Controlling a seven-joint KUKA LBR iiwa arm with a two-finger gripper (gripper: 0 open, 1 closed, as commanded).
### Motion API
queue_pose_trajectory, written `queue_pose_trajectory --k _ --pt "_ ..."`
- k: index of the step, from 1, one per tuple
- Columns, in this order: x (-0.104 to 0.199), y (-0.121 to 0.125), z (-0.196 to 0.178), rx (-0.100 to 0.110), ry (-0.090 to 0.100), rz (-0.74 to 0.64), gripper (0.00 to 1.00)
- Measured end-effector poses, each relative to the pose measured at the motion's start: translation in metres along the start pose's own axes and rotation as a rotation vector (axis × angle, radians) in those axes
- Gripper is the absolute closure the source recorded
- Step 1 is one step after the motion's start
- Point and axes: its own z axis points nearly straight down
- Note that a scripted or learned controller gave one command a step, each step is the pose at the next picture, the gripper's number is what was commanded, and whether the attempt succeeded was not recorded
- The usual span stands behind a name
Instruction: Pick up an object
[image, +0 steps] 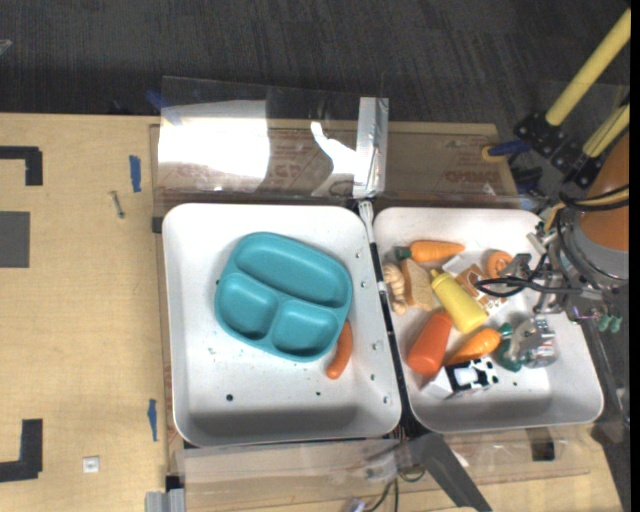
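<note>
The right bin (575, 395) holds a heap of toy food. A yellow bottle (457, 302) lies across its middle, with a red-orange piece (429, 341) to the lower left of it. An orange carrot (436, 250) lies at the back, beside a tan bread piece (412, 285). My gripper (526, 343) hangs low in the right part of this bin, just right of a small orange piece (476, 343) and above a black-and-white tag (471, 375). I see nothing held in it. The arm's wrist (598, 245) stands over the bin's right rim.
The left bin (200, 380) carries a teal divided plate (283, 295), with an orange carrot (341, 352) at the plate's lower right edge. A low wall (381, 320) separates the bins. Clear plastic sheeting (260, 150) stands behind them. Cables (515, 285) trail from the wrist.
</note>
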Motion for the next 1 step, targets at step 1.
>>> queue_pose_trajectory --k 1 --pt "0.0377 0.0243 0.11 0.002 -0.008 -0.08 0.0"
